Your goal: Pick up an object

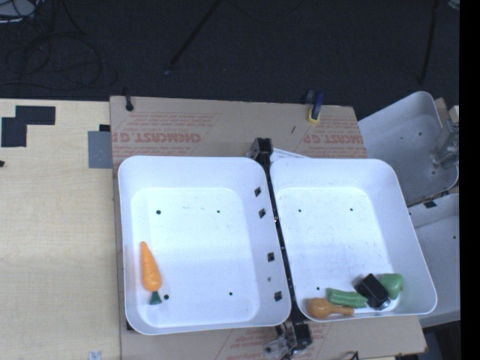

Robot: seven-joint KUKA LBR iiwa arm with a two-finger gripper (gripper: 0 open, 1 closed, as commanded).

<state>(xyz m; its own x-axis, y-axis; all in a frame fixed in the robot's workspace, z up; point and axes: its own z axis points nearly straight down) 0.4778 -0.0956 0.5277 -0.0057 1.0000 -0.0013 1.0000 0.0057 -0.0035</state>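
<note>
Nothing is lifted yet, so I judge this the very start, with a target still to choose. One orange carrot (150,268) lies alone in the left bin (124,201), near its left wall. A green piece (345,298), a black block (373,290) and an orange gourd (328,308) crowd the right bin's (406,201) front corner. The carrot looks the cleaner pick.

One camera sits above the bench (52,223), looking down at a slant. It takes in both bins, the left bin (191,242) and the right bin (349,235), from moderately far.
</note>
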